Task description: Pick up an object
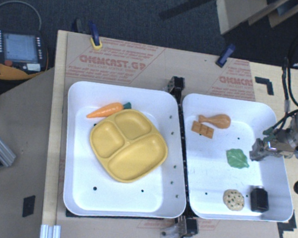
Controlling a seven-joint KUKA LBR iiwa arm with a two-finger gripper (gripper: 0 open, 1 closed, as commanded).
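The gripper is seen at the right bin's right edge, just beside the green leaf; whether it is released or clenched cannot be told. The leaf lies flat mid-bin, so a low, centred descent should be made before closing.

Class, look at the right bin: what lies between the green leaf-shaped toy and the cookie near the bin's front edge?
Nothing. In the camera view, only bare white floor of the right bin lies between the green leaf-shaped toy and the cookie.
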